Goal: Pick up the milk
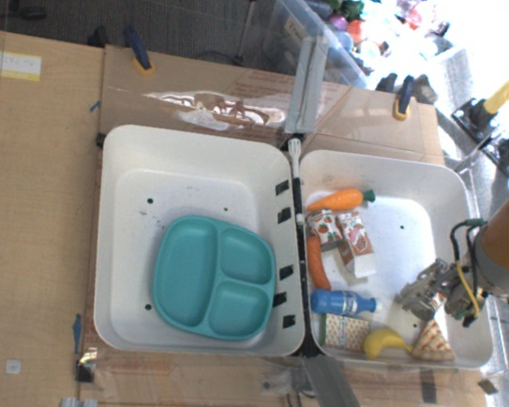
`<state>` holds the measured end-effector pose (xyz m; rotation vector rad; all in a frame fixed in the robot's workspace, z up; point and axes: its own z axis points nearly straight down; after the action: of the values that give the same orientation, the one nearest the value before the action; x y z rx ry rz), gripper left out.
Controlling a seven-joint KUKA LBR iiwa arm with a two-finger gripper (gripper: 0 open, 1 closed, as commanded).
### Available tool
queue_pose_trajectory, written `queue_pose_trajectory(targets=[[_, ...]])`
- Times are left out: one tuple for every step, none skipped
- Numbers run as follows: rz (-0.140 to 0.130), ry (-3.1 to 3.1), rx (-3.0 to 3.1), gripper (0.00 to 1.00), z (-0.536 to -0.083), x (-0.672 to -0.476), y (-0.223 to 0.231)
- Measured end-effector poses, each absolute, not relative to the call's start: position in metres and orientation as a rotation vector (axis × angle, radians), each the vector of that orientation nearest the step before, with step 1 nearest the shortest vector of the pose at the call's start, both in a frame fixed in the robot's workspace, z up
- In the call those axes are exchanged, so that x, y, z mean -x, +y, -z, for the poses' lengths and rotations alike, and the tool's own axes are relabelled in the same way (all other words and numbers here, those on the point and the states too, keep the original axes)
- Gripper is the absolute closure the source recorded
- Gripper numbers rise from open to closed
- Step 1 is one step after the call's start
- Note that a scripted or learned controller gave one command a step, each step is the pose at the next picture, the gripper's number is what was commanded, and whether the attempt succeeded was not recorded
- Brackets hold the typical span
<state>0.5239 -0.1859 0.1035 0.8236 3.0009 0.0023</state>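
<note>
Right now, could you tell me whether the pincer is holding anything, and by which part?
Nothing: the pincer hangs over the right white bin, nothing between its fingers.

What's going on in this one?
A grey arm's end effector hangs low over the right white bin, near its right wall. The small white-and-red milk carton lies untouched further left, among an orange carrot, a blue bottle and a yellow banana. A teal divided plate sits in the left bin.

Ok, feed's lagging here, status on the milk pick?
Gripper low in right bin, near pizza slice. Milk carton lying flat, untouched, well clear of gripper. Carrot beside it.
</note>
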Motion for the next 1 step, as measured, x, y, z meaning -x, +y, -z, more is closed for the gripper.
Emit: queue_pose_trajectory(targets=[[-0.002,2.975,-0.983,1.00,-0.2171,-0.6264,-0.1682]])
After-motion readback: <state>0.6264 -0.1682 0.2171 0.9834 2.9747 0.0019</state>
